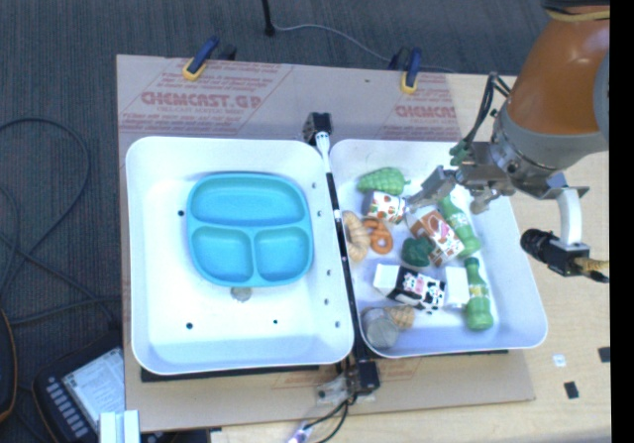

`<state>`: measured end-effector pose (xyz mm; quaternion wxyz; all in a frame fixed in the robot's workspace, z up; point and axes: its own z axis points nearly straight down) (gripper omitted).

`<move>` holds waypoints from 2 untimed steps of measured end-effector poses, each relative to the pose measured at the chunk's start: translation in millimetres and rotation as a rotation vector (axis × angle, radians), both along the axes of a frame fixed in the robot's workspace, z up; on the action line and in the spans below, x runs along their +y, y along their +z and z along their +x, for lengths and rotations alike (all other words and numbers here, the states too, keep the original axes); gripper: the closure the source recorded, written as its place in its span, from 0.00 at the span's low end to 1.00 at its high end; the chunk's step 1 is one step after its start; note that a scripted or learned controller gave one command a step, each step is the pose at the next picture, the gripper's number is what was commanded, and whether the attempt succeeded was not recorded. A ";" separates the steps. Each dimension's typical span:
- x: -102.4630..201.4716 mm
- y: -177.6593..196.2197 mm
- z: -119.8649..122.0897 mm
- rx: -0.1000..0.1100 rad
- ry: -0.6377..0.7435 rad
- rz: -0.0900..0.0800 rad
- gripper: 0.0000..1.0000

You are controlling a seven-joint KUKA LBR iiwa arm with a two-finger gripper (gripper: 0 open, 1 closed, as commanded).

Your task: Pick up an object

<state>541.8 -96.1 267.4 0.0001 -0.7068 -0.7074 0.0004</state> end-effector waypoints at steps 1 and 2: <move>-23.1 -113.7 42.7 0.004 -0.001 0.000 0.00; -13.4 -151.5 48.6 -0.024 -0.001 -0.011 0.00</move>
